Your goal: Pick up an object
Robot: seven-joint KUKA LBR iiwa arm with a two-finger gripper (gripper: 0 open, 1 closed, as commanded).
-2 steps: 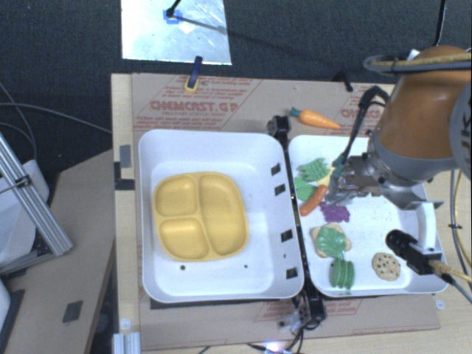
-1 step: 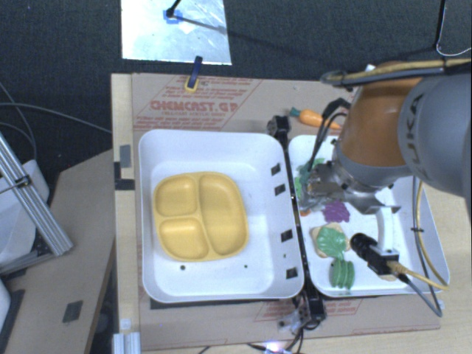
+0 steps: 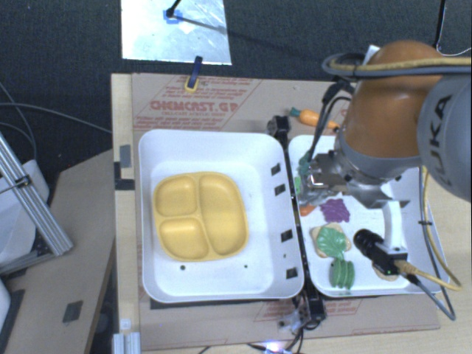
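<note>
My gripper (image 3: 314, 180) reaches down over the left side of the right bin (image 3: 410, 198), just above a bunch of purple grapes (image 3: 335, 210). A small green item (image 3: 302, 171) shows at the gripper's left edge, and a small orange piece (image 3: 306, 210) lies just below it. Nearer the front lie a cream and green toy (image 3: 329, 240), a green pod-shaped piece (image 3: 341, 273) and a brown piece (image 3: 384, 273) partly under a black cable fitting. The arm's orange band (image 3: 391, 102) hides the back of this bin.
The left bin (image 3: 258, 271) holds a yellow divided plate (image 3: 199, 216). A black clip strip (image 3: 289, 198) runs between the bins. An orange carrot (image 3: 311, 116) lies behind the right bin. A shiny sheet (image 3: 175, 19) sits at the back and a metal frame (image 3: 29, 205) at the left.
</note>
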